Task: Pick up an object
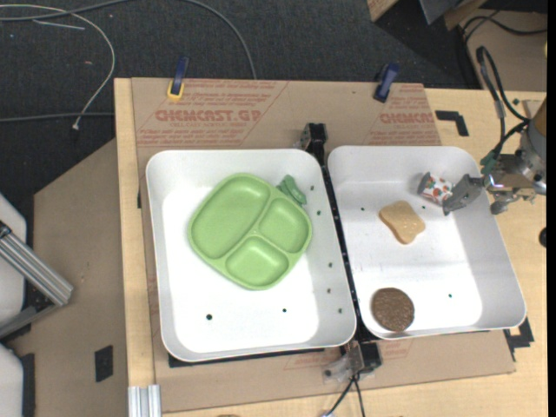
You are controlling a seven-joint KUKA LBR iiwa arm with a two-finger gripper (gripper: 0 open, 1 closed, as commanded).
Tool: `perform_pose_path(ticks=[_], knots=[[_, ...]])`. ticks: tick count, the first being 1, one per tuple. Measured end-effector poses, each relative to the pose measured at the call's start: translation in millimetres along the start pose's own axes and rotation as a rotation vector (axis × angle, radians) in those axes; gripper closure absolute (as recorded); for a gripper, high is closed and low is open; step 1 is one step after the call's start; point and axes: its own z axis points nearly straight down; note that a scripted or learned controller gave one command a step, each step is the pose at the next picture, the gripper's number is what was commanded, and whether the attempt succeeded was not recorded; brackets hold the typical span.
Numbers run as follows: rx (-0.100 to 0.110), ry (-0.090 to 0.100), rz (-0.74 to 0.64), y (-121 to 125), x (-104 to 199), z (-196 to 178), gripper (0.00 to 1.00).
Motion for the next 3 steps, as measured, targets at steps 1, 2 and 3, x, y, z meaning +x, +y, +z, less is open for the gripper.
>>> perform_pose_path(ticks=[1,2,3], knots=[[0.005,0.002,0.0,-4.5,5.3,44.2,0.0],[0.005,0.002,0.0,-2.4,5.1,87.0,0.0],[0.005,0.002,0.0,-3.1,5.9,139.8,0.0]])
